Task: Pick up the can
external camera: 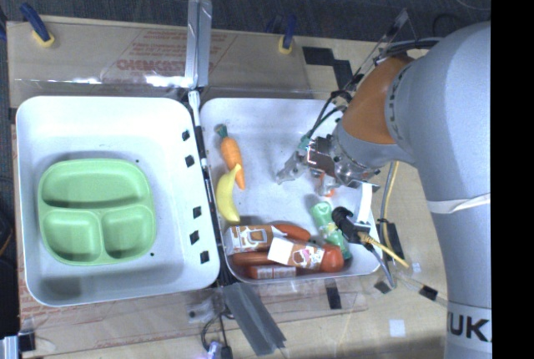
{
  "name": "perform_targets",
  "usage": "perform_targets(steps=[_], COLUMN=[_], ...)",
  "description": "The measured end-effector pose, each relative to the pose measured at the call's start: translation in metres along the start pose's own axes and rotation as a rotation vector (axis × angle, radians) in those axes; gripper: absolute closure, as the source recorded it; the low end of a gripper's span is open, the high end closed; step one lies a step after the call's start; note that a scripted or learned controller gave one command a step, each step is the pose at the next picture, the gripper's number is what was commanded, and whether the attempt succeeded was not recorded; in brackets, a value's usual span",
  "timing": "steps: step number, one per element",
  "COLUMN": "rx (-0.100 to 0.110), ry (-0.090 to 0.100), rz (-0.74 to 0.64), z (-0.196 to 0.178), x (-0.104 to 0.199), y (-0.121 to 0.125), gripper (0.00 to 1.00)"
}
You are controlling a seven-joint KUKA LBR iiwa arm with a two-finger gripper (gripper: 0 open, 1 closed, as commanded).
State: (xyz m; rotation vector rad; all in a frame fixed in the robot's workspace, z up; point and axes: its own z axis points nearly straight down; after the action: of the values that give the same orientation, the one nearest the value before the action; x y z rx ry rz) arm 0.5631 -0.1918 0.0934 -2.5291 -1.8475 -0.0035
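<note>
Right bin (267, 111), can unclear among cluttered items (284, 253); pincer (302, 165) state indiscernible.

The grey arm (446, 182) comes in from the right of the camera view, its thick rounded body filling much of that side from the upper right down to the lower edge. Above the wrist sits the orange band (369, 111), turned toward the upper left. From there the wrist bends down and to the left, ending in the pincer (294, 169), which points leftward and slightly downward at a slant. Black cables (355, 78) loop along the outside of the wrist section. The pincer's metal parts (321, 157) look pale and blurred, and their fine detail is too small to make out.
</note>
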Motion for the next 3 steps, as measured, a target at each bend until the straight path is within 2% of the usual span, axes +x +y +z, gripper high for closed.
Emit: perform_targets(steps=[1,2,3], rx=[-0.001,-0.004,-0.004], ry=[-0.007,-0.007,-0.007], rz=[-0.016,0.085,0.085], z=[0.004,0.002,0.002], x=[0.072,0.033,0.033], y=[-0.065,-0.032,-0.032], gripper=[0.00,0.00,0.00])
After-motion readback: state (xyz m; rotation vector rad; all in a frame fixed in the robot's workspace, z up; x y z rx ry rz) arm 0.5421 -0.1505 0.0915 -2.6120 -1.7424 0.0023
